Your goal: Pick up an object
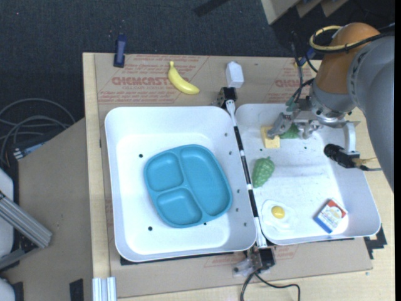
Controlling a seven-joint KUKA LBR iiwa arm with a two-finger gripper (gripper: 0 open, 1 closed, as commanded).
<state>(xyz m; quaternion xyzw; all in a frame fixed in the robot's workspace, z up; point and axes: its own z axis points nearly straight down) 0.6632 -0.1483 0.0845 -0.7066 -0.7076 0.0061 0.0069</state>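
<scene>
Cheese [271, 141], a small yellow block in the right bin [351, 199], sits just under the lowered gripper [283, 127], whose grip, blurred here, cannot be told.

Fixed above the worktop [156, 83], looking down at a slant on both white bins [125, 137], close enough to take in floor around.
</scene>
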